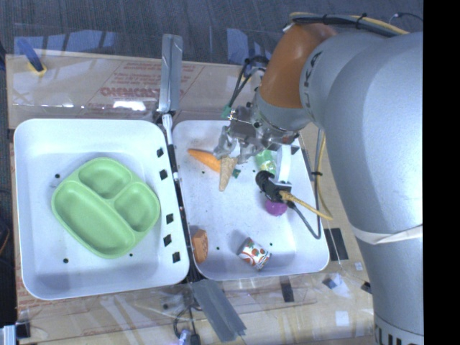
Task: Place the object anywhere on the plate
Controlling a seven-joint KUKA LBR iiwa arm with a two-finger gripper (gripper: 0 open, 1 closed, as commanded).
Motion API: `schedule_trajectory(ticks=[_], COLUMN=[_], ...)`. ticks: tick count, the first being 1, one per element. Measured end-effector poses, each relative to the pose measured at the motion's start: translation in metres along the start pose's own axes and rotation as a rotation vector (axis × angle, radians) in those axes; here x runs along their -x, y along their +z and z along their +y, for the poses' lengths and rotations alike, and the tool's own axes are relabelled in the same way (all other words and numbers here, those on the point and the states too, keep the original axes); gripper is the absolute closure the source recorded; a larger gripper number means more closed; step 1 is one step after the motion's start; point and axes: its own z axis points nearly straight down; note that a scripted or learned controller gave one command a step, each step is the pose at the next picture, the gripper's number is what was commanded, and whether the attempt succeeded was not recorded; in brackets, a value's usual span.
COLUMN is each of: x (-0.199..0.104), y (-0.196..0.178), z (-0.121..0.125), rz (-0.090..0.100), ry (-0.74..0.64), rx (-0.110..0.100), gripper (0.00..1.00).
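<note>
The green plate (106, 205), with three compartments, lies in the left bin (36, 264). In the right bin (215, 261) an orange carrot (204, 159) lies at the far left, just beside a tan cone (226, 172). The gripper (241, 144) hangs above them, its tips lost in clutter, so whether it grips anything cannot be told. A purple object (274, 206) is half hidden by a black part. A brown piece (199, 245) and a patterned cup (253, 254) lie near.
</note>
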Motion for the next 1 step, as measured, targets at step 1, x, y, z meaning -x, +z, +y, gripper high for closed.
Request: schedule_trajectory(ticks=[1], x=[-0.0627], y=[-0.0213], z=[-0.0346], rz=[-0.002], ry=[-0.273], rx=[0.002], gripper=[1.00])
